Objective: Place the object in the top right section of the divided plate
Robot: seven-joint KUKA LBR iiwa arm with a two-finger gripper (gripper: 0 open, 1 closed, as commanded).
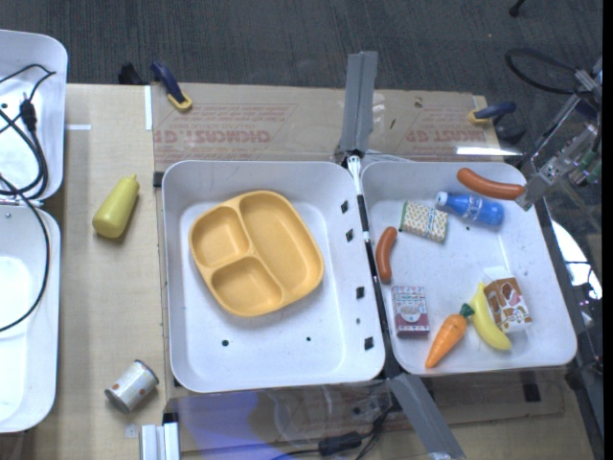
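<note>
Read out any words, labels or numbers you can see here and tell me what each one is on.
Cardboard behind the bins: red print, upside down, too blurred to read.
Red box: print too small to read.
Patterned packet: too small to read.
Blue bottle: no label legible.
Can: marks too small to read.

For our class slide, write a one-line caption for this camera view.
Yellow divided plate waits in the left bin; toy foods, including a carrot and banana, fill the right bin.

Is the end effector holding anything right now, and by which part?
Nothing visibly held: the end effector is at the right bin's far right edge, nothing seen in it.
</note>
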